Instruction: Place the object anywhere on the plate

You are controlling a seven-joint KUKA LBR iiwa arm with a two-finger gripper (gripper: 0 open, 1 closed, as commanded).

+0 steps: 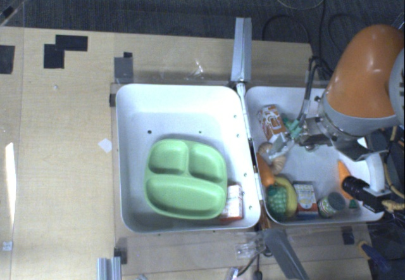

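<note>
- The grey arm's gripper [292, 139] hangs low over the left half of the right white bin [316, 96]; whether its fingers are apart or together cannot be told.
- The likely object, a small tan-and-white item [273, 153], lies just beside the gripper, near that bin's left wall.
- A sound grasp should come before any lift.
- The green compartmented plastic plate [186, 177] sits in the left white bin [133, 146], toward its front edge.

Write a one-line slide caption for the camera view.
KUKA arm's tool hovers over cluttered right bin; green divided plate waits in left bin.
</note>
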